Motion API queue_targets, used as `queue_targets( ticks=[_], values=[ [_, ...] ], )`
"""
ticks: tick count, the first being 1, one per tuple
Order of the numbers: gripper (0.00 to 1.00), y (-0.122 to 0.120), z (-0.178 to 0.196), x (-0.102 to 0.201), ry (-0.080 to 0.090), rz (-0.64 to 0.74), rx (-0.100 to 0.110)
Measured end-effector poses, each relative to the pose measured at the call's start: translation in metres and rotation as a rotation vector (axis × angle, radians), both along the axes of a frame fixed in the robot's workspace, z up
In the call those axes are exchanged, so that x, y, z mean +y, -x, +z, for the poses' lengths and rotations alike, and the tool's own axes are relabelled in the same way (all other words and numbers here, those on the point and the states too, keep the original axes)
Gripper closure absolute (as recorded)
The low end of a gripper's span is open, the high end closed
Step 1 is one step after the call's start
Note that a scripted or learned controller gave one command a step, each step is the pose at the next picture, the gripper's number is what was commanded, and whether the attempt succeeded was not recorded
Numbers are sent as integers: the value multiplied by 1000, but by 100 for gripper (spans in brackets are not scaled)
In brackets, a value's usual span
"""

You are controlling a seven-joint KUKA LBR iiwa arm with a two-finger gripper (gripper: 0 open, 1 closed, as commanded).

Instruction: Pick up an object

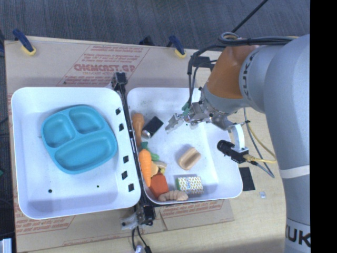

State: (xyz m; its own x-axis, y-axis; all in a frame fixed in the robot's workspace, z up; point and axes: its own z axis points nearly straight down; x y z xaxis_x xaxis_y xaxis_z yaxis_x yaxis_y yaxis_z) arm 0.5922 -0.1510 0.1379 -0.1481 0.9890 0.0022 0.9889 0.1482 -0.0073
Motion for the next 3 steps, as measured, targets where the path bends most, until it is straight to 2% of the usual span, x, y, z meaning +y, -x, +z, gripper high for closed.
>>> queue_targets(
  ticks=[1,2,3],
  values=[
    [0,25,-47,54,1,-205,-1],
    [0,-10,-46,55,1,-83,-5],
    [0,-40,-46,54,3,-389,-4]
  ],
)
